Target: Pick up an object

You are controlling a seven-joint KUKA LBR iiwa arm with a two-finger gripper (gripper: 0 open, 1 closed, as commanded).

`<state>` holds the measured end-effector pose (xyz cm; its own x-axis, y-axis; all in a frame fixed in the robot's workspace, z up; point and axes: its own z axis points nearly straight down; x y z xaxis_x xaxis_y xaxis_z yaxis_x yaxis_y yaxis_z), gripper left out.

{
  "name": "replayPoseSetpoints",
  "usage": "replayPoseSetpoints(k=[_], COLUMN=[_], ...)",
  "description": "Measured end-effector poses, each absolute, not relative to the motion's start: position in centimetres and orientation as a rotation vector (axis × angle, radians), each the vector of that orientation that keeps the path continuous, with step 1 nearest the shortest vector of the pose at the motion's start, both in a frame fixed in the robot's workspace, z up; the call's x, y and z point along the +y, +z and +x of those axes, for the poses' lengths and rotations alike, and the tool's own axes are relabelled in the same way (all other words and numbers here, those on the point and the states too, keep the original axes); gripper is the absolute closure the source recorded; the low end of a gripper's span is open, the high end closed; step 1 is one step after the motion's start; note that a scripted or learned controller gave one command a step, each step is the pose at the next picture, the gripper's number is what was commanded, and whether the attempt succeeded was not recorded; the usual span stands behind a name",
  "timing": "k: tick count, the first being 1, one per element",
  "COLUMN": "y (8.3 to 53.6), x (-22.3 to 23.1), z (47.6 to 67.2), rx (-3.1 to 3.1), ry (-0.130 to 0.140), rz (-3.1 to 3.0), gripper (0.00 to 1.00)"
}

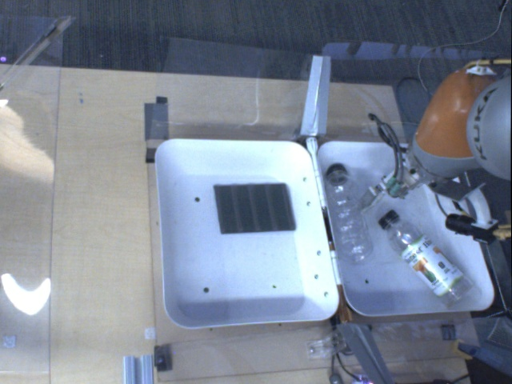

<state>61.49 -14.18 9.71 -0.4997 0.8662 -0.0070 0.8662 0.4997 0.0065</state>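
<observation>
Two shallow white bins are seen side by side on a pale wooden bench (88,238), viewed from above at a slant. The left bin (184,294) is marked by a dark ribbed mat (254,208) lying flat near its middle. The right bin (384,298) is occupied by two clear plastic bottles. One, a ridged bottle (346,214) with a dark cap, is laid along the bin's nine o'clock wall, its cap pointed toward twelve o'clock. The other, a labelled bottle (422,258) with a black cap and a label in white, green and orange, is laid at a slant toward the bin's four o'clock corner, its cap turned toward ten o'clock.

The arm (468,126), grey with an orange band, is brought in from three o'clock and is seen over the right bin's upper half. Its gripper (382,192) is held low between the two bottles, just at the one o'clock side of the labelled bottle's cap and near the ridged bottle, at that bottle's three o'clock side. Whether either bottle is touched cannot be told. Nothing is seen between the fingers, and how wide the tool stands cannot be told from this view.

A grey metal post (314,98) is set at twelve o'clock, where the two bins meet.
</observation>
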Motion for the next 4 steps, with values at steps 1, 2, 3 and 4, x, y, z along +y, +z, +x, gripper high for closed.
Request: replayPoseSetpoints(k=[1, 2, 3, 4], y=[9.4, 9.0, 10.2, 18.8], x=[-16.2, -18.7, -18.3, -13.8], z=[56.8, 55.2, 55.7, 61.9], rx=[2.740, 2.763, 2.756, 2.888], ry=[0.004, 0.008, 0.020, 0.005], rz=[1.527, 1.466, 1.461, 1.213], gripper=[0.00, 0.00, 1.00, 1.00])
